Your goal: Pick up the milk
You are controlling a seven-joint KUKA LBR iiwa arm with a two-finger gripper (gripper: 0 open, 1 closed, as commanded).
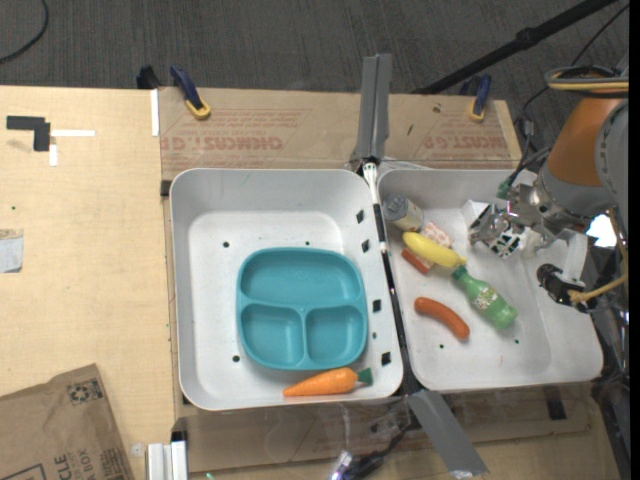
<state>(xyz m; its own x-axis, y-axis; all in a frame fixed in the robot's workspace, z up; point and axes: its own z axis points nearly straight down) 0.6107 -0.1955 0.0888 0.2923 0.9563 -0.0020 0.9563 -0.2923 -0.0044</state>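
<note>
Nearest me, a carrot (322, 383) lies along the front wall of the left bin (190, 298). Just behind it is a teal divided plate (300, 306), sitting flat in the middle of that bin.

Over in the right bin (560, 353), a red sausage (442, 317) is closest to the front. A green bottle (484, 300) lies on its side just behind it. The bottle's cap end points at a banana (432, 250), which rests across another small reddish piece I can't make out.

Further back, the gripper (500, 236) is down low inside the right bin, near its right rear part, with the arm (585, 148) coming in from the right. Honestly can't tell from this feed whether it's released or clenched, it's just a blur of black and white.

The milk (476, 211), as best I can read it, is the small white thing right at the gripper's left side towards the back of the bin. I can't tell if they're touching. A small greyish item (402, 209) sits in the rear left corner of that bin.

Past the bins, two clamps (190, 93) grip the far edge of the bench.
</note>
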